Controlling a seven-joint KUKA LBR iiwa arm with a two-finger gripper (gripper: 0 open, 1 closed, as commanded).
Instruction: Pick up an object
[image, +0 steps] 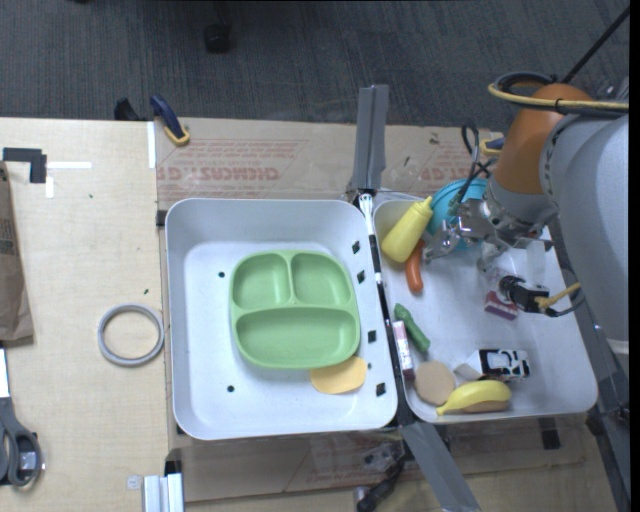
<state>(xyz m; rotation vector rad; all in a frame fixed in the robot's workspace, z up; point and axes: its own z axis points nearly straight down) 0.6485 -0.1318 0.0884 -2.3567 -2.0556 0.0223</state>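
- The desk (80, 260) is pale wood with a sheet of printed cardboard under the two white bins.
- The arm (590, 190) comes in from the right, grey with an orange band (525, 140) above the wrist, and it hangs over the far end of the right bin.
- The left bin (190, 330) holds a green divided plate (295, 308) lying flat near its middle, and a flat yellow disc (338, 377) touching the plate's near edge.
- The right bin (560, 350) holds the smaller things, spread along its length.
- The end effector (462, 232) sits low at the far end of the right bin, just beside a teal object (452, 205) and the yellow bottle (406, 230); how far its fingers are apart, and whether anything is between them, I cannot tell.
- The yellow bottle lies tilted against the bin's left wall, with an orange carrot (413, 272) just below it.
- A yellow banana (475, 397) lies at the near end, touching a tan round disc (434, 382).
- A green pod (412, 328) and a pink-white stick (402, 345) lie along the left wall.
- A black-and-white block (503, 362) sits just above the banana.
- A small dark object (505, 297) lies near the bin's middle right.
- A grey ring (131, 334) lies on the desk, left of the bins.
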